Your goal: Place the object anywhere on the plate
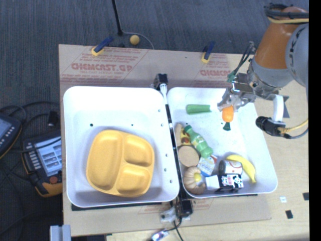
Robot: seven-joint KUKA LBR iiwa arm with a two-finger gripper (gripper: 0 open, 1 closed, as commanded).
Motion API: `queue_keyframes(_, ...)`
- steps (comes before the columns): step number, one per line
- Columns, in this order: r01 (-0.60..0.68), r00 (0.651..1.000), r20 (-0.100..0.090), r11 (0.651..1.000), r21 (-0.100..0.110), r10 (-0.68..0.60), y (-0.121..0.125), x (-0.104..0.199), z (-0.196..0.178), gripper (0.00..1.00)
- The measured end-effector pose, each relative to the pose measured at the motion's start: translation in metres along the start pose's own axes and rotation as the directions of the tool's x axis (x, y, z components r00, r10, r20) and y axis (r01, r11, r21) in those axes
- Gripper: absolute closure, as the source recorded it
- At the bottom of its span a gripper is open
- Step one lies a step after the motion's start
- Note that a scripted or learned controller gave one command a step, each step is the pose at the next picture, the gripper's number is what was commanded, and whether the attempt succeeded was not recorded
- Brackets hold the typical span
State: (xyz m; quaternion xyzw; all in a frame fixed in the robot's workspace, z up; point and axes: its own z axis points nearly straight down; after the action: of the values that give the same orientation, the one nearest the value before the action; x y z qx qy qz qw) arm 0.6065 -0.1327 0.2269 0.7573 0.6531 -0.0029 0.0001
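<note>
The pincer [231, 104] is hanging over the right bin [266, 157], its fingers closing on a small orange carrot [228, 115]; carrying it across to the yellow plate [120, 162] in the left bin is remaining

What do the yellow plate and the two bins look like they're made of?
Yellow plate: looks like moulded plastic, matte to satin; sign: uniform colour, soft rounded compartment ridges. Left bin and right bin: probably thin plastic, smooth white; sign: rounded corners, faint sheen. Exact material is uncertain.
</note>
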Motion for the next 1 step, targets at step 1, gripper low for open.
queue_keyframes(1,0.118,0.993,-0.005,0.993,0.0,-0.118,-0.0166,0.1146,0.0165,1.0)
